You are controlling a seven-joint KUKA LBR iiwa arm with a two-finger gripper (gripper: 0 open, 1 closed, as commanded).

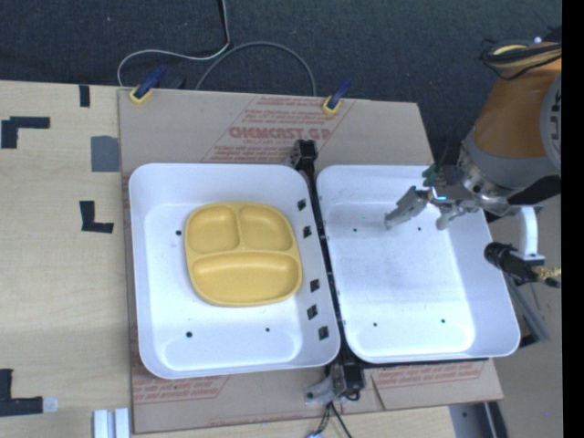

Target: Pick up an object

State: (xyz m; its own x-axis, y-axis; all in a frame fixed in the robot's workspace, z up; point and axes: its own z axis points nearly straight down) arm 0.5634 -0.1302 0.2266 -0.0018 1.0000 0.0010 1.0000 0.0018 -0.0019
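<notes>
**Yellow plate lying in left bin, gripper hanging over right bin**

A yellow divided plate (244,253) is lying flat near the centre of the left bin (155,336). At three o'clock from it, the gripper (425,210) is hovering over the right bin (474,331), toward its twelve-o'clock wall, fingers spread and pinching nothing.

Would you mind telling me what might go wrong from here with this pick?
1. The gripper is over the right bin, while the yellow plate lies in the left bin; closing here would probably grab nothing.
2. The plate lies flat and wide, so the fingers may slip off its rim.
</notes>
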